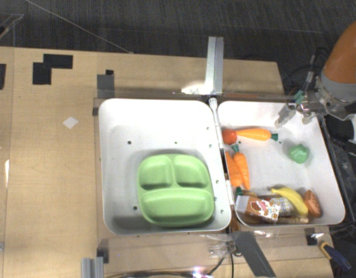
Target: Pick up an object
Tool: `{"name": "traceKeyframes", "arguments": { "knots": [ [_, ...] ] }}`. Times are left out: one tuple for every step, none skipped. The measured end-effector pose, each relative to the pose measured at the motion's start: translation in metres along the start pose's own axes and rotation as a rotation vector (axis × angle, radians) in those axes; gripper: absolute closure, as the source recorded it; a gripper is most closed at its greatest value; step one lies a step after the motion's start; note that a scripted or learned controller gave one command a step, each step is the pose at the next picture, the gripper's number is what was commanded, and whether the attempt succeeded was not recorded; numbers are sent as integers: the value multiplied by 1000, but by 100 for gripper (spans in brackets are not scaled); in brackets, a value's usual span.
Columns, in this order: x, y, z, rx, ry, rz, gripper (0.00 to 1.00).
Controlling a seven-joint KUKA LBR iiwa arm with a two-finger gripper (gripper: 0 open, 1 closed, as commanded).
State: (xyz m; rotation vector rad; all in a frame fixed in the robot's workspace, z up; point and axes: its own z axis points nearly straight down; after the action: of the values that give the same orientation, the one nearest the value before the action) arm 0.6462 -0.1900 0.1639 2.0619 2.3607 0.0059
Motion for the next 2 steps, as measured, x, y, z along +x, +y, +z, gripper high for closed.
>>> {"name": "traceKeyframes", "arguments": {
  "knots": [
    [51,29,75,-2,0,96,0],
    [74,-23,73,-5,2,285,0]
  ]
}}
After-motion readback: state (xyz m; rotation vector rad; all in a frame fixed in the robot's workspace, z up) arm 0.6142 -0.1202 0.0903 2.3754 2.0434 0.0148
